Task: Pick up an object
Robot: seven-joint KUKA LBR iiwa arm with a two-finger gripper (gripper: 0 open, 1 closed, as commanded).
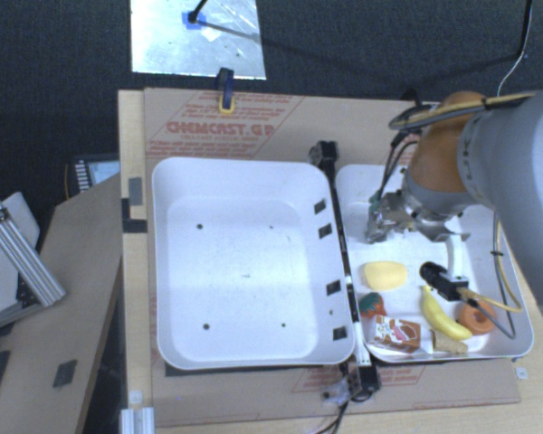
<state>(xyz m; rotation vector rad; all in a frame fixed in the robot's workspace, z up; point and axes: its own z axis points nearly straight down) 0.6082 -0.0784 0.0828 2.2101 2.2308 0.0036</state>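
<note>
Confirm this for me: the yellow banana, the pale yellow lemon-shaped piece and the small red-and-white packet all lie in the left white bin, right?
Wrong bin. The camera view shows the yellow banana, the pale yellow lemon-shaped piece and the small red-and-white packet all lying in the right white bin.

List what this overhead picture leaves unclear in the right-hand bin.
- Hand in the camera view: small and blurred under the grey arm; finger state unreadable.
- Back of the shallow white right bin: hidden by the arm's grey and orange wrist.
- Small red and white packet: print too small to read.
- Round orange piece beside the yellow banana: too blurred to identify.
</note>
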